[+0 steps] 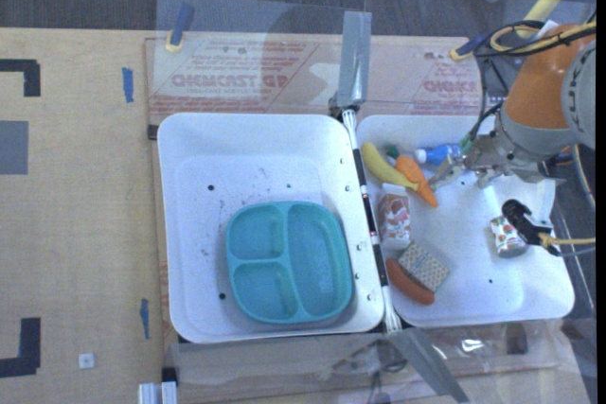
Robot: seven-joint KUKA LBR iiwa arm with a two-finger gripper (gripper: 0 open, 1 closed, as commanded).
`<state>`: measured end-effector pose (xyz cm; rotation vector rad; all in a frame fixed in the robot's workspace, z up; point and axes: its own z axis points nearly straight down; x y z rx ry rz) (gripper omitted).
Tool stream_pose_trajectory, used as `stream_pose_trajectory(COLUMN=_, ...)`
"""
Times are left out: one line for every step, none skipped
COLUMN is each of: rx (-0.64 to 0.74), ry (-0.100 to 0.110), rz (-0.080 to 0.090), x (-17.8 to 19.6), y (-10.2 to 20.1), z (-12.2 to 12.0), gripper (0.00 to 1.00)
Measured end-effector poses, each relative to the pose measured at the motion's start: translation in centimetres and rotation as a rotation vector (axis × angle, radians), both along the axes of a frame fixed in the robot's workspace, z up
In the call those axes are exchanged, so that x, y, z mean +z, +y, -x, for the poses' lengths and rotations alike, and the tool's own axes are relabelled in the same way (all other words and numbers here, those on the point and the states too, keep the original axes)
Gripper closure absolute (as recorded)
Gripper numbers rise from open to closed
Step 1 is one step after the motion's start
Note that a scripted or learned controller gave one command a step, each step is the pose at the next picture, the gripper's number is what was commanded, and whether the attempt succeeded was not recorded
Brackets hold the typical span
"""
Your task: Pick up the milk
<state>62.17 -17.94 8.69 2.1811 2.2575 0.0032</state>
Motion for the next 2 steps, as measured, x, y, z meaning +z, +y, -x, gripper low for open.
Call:
stream_pose_trajectory(rx=0.040, ry=-0.001, rz=0.000, x=0.1, y=7.8, z=0.0, gripper=0.00)
stream_pose_trajectory(rx=0.108, ry=0.022, rz=-0.006, x=-0.1, y=1.9, z=-2.9, gripper=0.00)
